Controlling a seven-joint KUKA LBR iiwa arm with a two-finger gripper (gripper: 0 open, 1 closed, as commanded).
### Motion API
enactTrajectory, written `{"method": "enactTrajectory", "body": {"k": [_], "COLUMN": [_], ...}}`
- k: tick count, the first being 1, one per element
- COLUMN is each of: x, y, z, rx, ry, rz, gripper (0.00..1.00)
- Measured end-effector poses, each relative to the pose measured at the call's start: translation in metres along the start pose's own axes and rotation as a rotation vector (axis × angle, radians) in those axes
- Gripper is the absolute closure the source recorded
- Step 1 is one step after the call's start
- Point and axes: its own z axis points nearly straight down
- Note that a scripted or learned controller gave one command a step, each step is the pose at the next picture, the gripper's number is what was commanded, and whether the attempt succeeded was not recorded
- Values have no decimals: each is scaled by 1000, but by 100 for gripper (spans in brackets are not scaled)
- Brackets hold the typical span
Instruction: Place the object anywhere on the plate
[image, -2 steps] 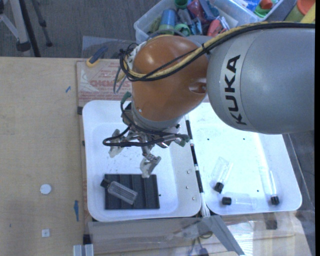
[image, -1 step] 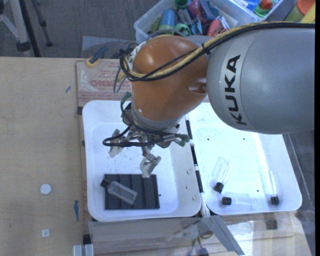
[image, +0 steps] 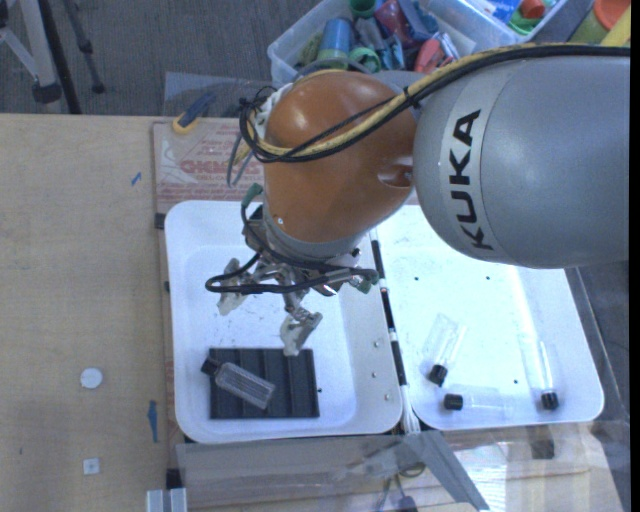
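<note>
A vial (image: 243, 383) lies on the plate (image: 290, 392) in the left bin (image: 190, 300); three vials (image: 441, 350) lie in the right bin (image: 580, 400).

The arm (image: 520, 150) was a bulky grey casing lettered KUKA in black, joined to a glossy orange dome (image: 330, 150), with yellow and black cables (image: 300, 150) looping across it toward thin metal fingers (image: 297, 330).

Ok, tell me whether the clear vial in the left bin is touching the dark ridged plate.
Touching. The camera view shows the clear vial lying on the dark ridged plate, its body overlapping the plate's ridges with no gap.
</note>
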Motion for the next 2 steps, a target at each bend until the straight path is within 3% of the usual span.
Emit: {"method": "enactTrajectory", "body": {"k": [1,2], "x": [-18,-18], "y": [-37,-37], "z": [-31,-31], "rx": [-1,-1], "ry": [-1,0], "rz": [-813,-813], "gripper": [0,0]}}
